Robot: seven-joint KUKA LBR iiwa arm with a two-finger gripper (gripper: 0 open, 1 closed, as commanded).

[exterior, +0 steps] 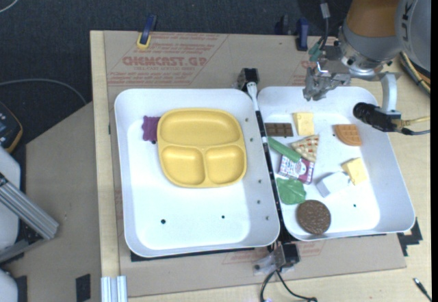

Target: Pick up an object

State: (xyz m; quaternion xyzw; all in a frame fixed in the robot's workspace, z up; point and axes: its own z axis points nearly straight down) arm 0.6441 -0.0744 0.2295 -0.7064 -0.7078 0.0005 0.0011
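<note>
My gripper [316, 90] hangs over the far edge of the right bin [390, 191], above bare white floor. Its fingers point down with nothing between them. Below it in that bin lie a yellow cheese square [303, 122], a brown chocolate bar [278, 131], a pizza slice [307, 147], a purple packet [295, 168], green pieces [290, 191], a round brown cookie [313, 216], an orange waffle [348, 135], a cheese wedge [354, 170] and a small grey block [323, 186].
The left bin [137, 218] holds a yellow divided tray [201, 146] with a purple object [150, 127] at its left side. A black cylinder [373, 116] on the arm juts over the right bin's far right. Both bins rest on a cardboard sheet [171, 57].
</note>
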